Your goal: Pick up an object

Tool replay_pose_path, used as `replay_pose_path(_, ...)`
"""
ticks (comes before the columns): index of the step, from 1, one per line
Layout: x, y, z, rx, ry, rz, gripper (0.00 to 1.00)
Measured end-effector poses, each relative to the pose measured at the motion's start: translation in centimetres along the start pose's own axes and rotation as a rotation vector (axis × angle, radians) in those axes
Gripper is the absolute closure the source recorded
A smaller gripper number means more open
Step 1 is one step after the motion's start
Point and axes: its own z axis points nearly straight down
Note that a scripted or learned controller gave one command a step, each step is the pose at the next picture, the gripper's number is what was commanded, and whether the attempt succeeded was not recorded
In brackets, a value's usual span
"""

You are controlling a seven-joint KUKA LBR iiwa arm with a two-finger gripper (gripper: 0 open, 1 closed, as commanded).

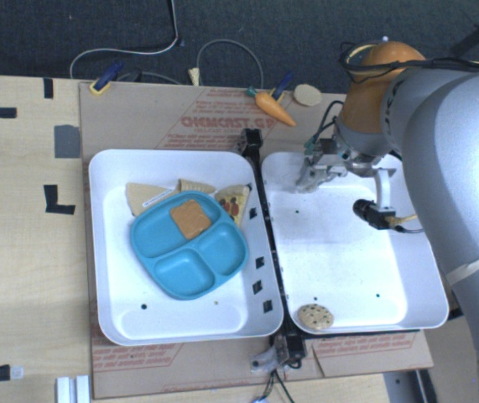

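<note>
Where the arm point(440, 141) reaches in from the right, its gripper point(316, 173) sits low over the back left corner of the right bin point(352, 250). The fingers are small and blurred against the white floor, so I cannot tell whether the jaws are spread or pressed together, and nothing can be seen between them. A round speckled cookie point(314, 316) lies at the front edge of that bin, well apart from the gripper. In the left bin point(117, 250) a blue divided plate point(190, 246) lies tilted, with a square brown cracker point(190, 218) resting in its upper compartment; pale wedge-shaped pieces point(145, 196) poke out from under its back edge. Behind the bins, on the cardboard sheet point(214, 116), lie a toy carrot point(273, 107) and a small pale disc point(308, 95).
</note>
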Motion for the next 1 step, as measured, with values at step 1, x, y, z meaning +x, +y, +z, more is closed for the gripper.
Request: replay_pose_path(1,7.24,0.16,-13.13,-0.007,0.005,-0.006,1.00)
